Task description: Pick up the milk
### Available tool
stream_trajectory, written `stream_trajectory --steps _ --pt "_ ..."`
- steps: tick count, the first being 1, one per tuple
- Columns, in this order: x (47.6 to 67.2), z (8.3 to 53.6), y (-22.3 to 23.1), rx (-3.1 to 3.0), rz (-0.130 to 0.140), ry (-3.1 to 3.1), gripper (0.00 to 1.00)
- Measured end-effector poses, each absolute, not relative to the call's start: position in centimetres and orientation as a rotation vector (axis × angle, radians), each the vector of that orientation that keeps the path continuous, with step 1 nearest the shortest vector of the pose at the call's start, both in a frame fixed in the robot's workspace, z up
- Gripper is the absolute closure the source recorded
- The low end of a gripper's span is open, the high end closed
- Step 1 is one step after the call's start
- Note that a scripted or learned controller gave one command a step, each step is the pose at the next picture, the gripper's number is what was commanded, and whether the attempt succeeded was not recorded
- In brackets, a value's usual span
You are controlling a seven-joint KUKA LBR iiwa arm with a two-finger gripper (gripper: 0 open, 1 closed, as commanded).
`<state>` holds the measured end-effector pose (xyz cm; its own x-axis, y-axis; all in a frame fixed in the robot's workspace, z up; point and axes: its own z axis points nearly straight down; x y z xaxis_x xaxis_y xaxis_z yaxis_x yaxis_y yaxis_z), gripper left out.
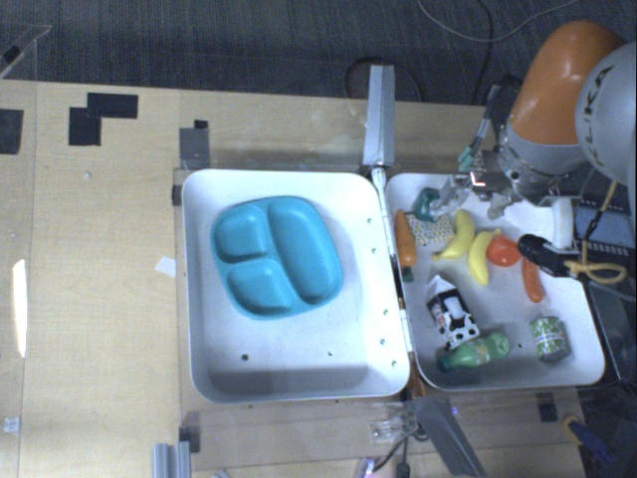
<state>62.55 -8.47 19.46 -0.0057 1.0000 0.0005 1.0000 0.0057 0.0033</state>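
Gripper (pixel 468 185) over right bin's (pixel 587 366) far edge; finger state can't be told. Milk (pixel 450 316) lies well below it, apart, w/ banana (pixel 468 245) between.

- You see the arm (pixel 587 88) coming in from the upper right of the frame, its grey body filling that corner.
- Its orange band (pixel 562 78) shows as a large rounded dome at the top right, just above the wrist.
- Below and left of the band, the wrist narrows into a grey block with cables and small fittings on its left side.
- The gripper (pixel 468 192) sits at the wrist's lower left end, in the right half of the frame a little above mid-height.
- It points down and to the left from the wrist.
- You cannot make out how it is set; that part is small and blurred.
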Motion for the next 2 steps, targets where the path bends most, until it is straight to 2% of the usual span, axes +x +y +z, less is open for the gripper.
stream_trajectory --steps 1,2 --pt "56.9 9.2 -8.7 2.221 0.005 2.218 0.0" --pt "53.6 8.9 -9.9 2.247 0.016 2.181 0.0"
